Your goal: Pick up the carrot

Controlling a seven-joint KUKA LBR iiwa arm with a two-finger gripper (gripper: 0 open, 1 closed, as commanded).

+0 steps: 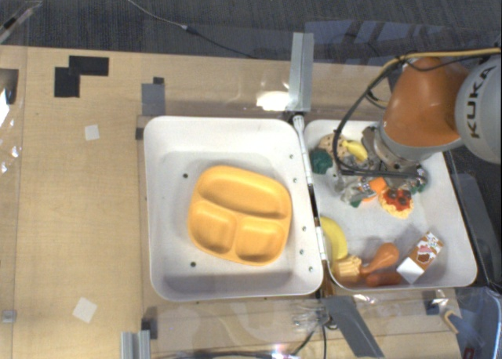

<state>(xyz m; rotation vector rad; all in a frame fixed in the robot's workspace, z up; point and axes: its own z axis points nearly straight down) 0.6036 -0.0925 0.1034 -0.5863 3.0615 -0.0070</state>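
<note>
Two white bins are sitting side by side, and you are working in the right bin (463, 267). The claw (362, 186) is hanging low over the back half of that bin, near its middle, under the arm's fat orange band. The carrot (378, 186) is lying right there with it, touching the claw or just beside it, on the side toward the bin's right wall. It is looking like a small, bright orange stub with a bit of green at one end. Its long way seems to be running from the right wall toward the left wall, tipping a little to the front edge, but it is too small to be sure.

The arm is hiding much of the claw, so I cannot tell if it is squeezing, let go, or gripping the carrot. I think you are getting very close, since nothing is sitting between the two. A red and yellow toy (397, 203) is crowding in just beside the carrot, so you are risking a bump there.
</note>
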